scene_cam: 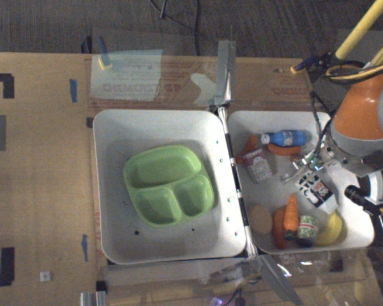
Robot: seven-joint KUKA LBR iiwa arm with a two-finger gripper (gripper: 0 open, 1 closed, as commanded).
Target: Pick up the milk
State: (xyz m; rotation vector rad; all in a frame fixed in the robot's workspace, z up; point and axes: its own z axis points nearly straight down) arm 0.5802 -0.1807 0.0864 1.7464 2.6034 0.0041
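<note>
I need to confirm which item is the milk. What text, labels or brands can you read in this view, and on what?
Nothing reads clearly.
Black-and-white carton by the gripper: dark print, too blurred to read.
Small grey-and-red carton: label too small.
Blue bottle: label illegible.
Taped clear sheet above the left bin: faint lettering, unreadable.

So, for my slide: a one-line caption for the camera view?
KUKA arm's gripper hovers over right bin beside the milk; green plate in left bin.
</note>
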